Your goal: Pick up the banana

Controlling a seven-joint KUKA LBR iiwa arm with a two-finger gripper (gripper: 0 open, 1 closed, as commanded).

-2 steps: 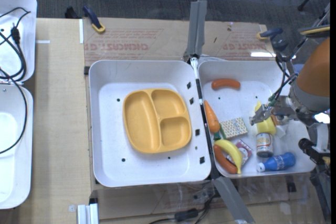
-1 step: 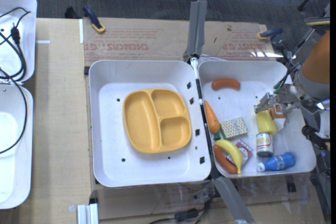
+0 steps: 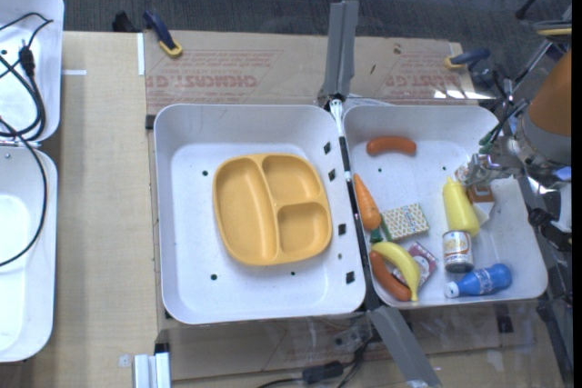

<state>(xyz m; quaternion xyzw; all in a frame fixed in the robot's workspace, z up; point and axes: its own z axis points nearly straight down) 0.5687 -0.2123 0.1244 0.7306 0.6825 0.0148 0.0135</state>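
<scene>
Metal gripper [image 3: 479, 170] over right bin's [image 3: 427, 128] far right side, just above yellow bottle [image 3: 459, 205]; can't tell how the jaws stand. Banana [image 3: 401, 263] near front-left corner of that bin, lying against a sausage [image 3: 389, 279], well apart from gripper. Small can [image 3: 456, 250] label too blurry to read. Mirrored red lettering on cardboard [image 3: 236, 77] behind bins, unreadable.

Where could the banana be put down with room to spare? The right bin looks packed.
The left bin has bare floor all around the yellow plate. In the right bin, one open patch lies between the sausage and the sponge. Around the banana, the carrot, can and blue bottle crowd together.
</scene>
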